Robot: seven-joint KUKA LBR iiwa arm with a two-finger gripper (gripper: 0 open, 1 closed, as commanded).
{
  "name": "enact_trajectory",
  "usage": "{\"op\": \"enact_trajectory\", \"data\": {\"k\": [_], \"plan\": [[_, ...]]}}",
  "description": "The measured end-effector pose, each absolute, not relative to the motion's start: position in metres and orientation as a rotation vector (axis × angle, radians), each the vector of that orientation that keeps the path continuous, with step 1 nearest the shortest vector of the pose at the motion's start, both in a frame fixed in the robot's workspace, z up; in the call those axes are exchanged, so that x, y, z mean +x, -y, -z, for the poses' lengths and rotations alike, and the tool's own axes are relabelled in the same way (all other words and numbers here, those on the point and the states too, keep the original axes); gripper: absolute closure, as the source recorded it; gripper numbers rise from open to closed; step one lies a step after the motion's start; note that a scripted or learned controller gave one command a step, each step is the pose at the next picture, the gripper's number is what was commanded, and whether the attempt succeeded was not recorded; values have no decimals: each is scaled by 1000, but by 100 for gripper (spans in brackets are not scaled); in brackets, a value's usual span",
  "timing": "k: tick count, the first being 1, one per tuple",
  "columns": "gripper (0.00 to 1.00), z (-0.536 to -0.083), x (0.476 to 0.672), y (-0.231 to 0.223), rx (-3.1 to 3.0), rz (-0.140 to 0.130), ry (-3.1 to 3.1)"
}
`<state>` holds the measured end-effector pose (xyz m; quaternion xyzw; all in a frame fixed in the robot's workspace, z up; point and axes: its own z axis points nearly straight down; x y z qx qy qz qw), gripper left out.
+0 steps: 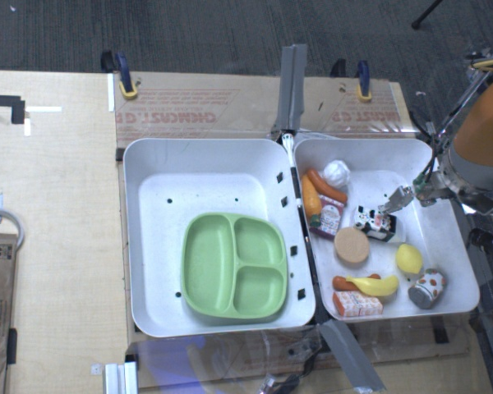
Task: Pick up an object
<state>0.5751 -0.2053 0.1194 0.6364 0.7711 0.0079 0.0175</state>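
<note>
Over the right bin [468, 290], the arm [476, 138] reaches in from three o'clock, its orange band at the frame's edge, and the jaws [388, 209] sit low near the bin's centre, just above a small black-and-white toy [373, 224]. Whether the jaws are apart or together I cannot tell; the tip is thin and partly blurred, and nothing is plainly seen between the fingers. The tip appears to touch or nearly touch the top of that toy, though contact cannot be confirmed. Around the toy lie the other objects: a round tan disc [352, 245] just at its seven o'clock, a red-and-white packet [328, 219] at nine o'clock, an orange carrot [311, 196] and a red sausage [327, 186] farther toward ten o'clock, and a white crumpled ball [337, 171] at eleven o'clock near the bin's far wall. A yellow lemon [408, 258] rests at the toy's five o'clock, with a small can [427, 289] beyond it in the near right corner. A yellow banana [376, 285] lies across a red item near the front wall, beside a red-and-white carton [357, 304]. The left bin [148, 179] holds a green divided plate [234, 265], lying flat toward its near side. Both bins rest on the table [49, 220].
</note>
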Motion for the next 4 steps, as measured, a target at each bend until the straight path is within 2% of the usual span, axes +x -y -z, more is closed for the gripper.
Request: {"op": "enact_trajectory", "data": {"k": [1,2,3,4], "plan": [[0,-117,589,155,1842,-4,-2529],[0,-108,519,155,1577,-16,-2684],[0,-105,490,113,1602,-17,-2656],[0,-103,485,120,2059,-28,-2366]]}}
